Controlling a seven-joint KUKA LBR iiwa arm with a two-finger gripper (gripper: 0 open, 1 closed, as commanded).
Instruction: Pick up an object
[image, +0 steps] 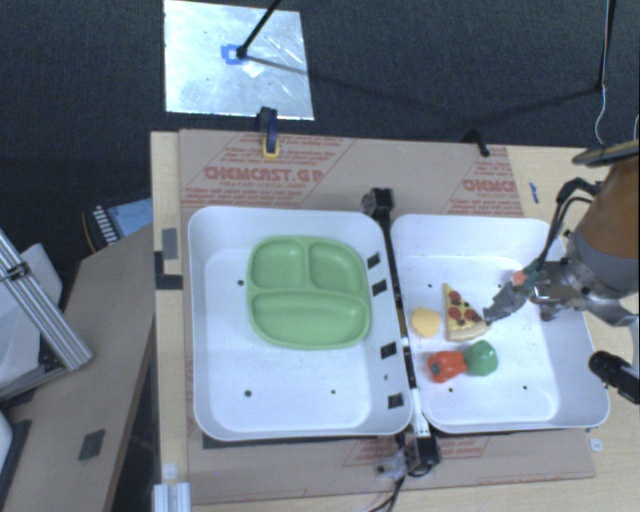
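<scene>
Reaching in from the right over the right bin (560, 400), the gripper (497, 308) is pointing its dark fingers (503, 301) down and left toward the pizza slice (461, 313); their tips are sitting just beside or touching the slice's right edge, but how far apart they are standing cannot be told, and nothing is seen between them. The pizza slice is lying flat near the middle of the right bin, a pale yellow wedge with red spots. A yellow round piece (426, 322) is lying just to its left, and a red piece (447, 365) and a green piece (481, 358) are lying side by side below it. A green divided plate (306, 293) is resting in the left bin (215, 400) on the table (165, 200).
</scene>
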